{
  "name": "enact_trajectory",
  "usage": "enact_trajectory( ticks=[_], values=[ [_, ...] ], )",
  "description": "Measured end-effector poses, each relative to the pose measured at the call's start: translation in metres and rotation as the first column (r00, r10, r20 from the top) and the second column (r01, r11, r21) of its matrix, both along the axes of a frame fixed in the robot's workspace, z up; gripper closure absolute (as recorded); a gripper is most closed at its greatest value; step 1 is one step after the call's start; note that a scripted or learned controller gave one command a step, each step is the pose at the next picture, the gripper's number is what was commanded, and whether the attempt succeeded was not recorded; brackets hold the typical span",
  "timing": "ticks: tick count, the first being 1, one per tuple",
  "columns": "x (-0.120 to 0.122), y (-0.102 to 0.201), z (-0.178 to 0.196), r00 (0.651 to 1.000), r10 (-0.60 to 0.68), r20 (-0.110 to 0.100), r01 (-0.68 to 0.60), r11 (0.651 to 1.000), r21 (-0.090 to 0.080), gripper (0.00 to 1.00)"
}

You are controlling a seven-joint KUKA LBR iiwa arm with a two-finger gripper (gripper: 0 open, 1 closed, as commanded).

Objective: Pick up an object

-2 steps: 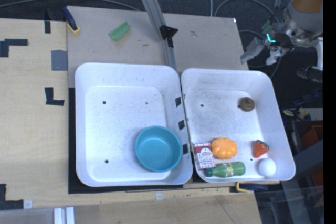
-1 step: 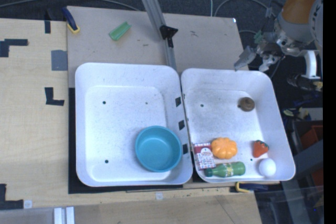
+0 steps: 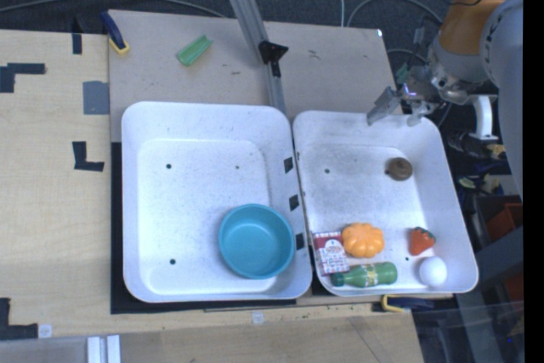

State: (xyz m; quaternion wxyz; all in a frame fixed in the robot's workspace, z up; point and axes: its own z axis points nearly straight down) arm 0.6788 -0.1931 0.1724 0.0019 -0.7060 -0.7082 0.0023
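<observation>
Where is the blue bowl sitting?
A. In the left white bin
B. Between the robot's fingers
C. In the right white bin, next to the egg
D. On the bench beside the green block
A. The blue bowl sits in the left white bin, near its front right corner, while the egg is over in the right white bin.
</observation>
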Motion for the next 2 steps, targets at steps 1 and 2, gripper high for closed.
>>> enact_trajectory(
  ticks=[1,2],
  values=[
    [-0.002,-0.003,-0.061,1.000,-0.001,-0.002,0.001,1.000,-0.001,0.00],
    [-0.001,-0.002,-0.050,1.000,0.001,-0.001,-0.001,1.000,-0.001,1.00]
  ],
)
